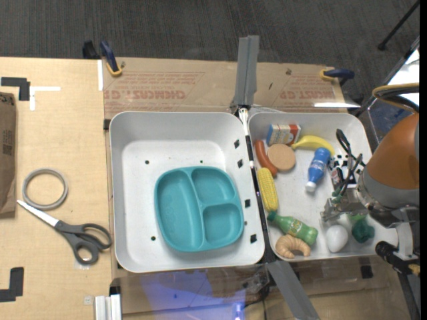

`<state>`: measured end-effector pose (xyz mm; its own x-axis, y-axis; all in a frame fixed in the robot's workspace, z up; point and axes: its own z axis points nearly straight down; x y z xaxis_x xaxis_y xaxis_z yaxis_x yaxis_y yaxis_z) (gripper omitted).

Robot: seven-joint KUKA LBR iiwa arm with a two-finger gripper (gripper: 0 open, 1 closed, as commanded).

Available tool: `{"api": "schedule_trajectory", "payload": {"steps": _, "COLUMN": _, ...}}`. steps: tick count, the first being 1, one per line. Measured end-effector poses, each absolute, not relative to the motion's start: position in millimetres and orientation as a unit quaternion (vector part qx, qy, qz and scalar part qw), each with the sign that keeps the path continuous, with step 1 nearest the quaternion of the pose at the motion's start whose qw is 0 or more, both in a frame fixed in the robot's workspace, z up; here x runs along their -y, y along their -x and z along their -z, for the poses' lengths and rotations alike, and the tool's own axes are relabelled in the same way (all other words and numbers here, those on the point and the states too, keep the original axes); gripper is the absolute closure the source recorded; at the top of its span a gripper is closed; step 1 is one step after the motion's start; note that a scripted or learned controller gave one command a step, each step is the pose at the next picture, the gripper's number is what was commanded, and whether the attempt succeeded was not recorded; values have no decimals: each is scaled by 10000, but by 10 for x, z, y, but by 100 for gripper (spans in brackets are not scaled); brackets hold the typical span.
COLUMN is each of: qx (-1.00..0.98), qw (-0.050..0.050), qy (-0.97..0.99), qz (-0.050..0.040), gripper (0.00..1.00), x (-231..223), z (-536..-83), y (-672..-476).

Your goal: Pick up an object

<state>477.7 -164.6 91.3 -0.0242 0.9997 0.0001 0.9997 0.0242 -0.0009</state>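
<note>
One fixed camera looks down at a slant on both bins point(120, 179), arm point(400, 159) entering right.

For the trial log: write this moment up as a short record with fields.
left bin: teal divided plate
right bin: toy food and small items
along divider: hot dog, corn cob
back: small box, banana, round cookie
middle: blue bottle
front: green bottle, croissant, white egg, dark green piece
end effector: low over right bin's right side, above the egg; grip unclear
bench, left of bins: tape roll, scissors
</note>
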Motion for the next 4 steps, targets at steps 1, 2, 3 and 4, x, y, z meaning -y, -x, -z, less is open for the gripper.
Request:
{"api": "schedule_trajectory", "payload": {"steps": 1, "qx": 6713, "qw": -5, "qy": 7412, "qz": -10, "gripper": 100, "x": 2227, "z": -2099, "y": -5003}}
{"api": "schedule_trajectory", "payload": {"steps": 2, "qx": 7134, "qw": 49, "qy": 7008, "qz": 15, "gripper": 100, "x": 1962, "z": -906, "y": -4781}}
{"api": "schedule_trajectory", "payload": {"steps": 3, "qx": 5565, "qw": 37, "qy": 8308, "qz": 0, "gripper": 100, "x": 1868, "z": -905, "y": -4778}}
{"api": "schedule_trajectory", "payload": {"steps": 4, "qx": 5546, "qw": 13, "qy": 8321, "qz": -8, "gripper": 0, "x": 1898, "z": -909, "y": -4771}}
